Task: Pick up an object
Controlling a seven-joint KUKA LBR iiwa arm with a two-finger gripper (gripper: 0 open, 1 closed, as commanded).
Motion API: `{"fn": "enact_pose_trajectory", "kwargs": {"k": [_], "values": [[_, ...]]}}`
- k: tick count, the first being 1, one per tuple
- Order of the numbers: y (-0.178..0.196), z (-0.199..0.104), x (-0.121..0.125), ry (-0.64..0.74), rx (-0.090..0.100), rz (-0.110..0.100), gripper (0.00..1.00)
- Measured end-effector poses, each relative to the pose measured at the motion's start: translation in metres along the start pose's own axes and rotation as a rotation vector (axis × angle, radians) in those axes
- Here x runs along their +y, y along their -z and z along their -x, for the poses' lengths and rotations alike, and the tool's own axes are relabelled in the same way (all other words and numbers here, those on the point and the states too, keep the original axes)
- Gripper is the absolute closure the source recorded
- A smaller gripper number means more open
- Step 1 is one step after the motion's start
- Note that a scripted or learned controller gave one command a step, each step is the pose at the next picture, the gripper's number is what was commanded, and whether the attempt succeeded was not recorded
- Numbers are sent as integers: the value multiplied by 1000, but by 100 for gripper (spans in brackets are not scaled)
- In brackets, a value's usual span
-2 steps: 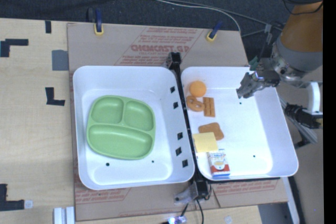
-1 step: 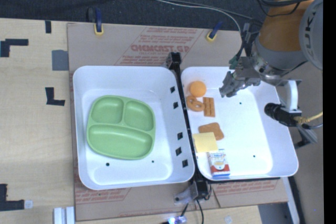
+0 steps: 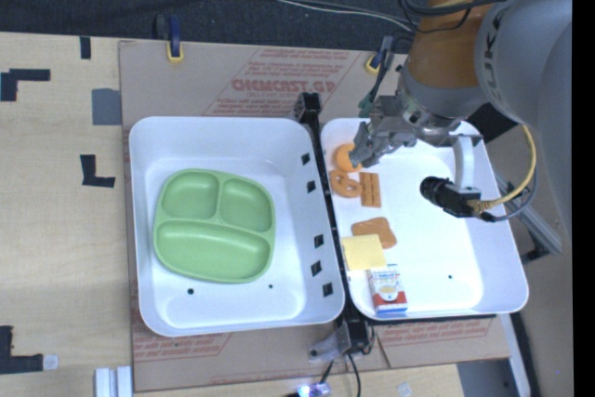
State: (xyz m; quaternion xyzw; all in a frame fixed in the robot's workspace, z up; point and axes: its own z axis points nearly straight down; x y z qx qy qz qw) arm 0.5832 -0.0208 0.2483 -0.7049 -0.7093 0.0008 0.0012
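My tool (image 3: 365, 150) hangs over the far left corner of the right-hand shallow white plastic bin (image 3: 483, 279), close against the divider wall; whether it is open or shut I cannot tell. The bin's middle and right side lie bare. The orange ring-shaped toy pretzel (image 3: 343, 173) sits just below my tool, with the ridged orange wafer (image 3: 370, 190) touching the pretzel's right side. The left bin (image 3: 223, 130) carries a green sectioned plastic plate (image 3: 215, 225).

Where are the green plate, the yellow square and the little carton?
green plate (image 3: 216, 226): camera view, centre where its dividers meet.
yellow square (image 3: 363, 252): camera view, middle of its top face.
little carton (image 3: 386, 288): camera view, its front panel.
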Motion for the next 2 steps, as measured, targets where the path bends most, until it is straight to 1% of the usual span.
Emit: {"fn": "enact_pose_trajectory", "kwargs": {"k": [2], "values": [[-5,-82,32,-1,0,3,100]]}}
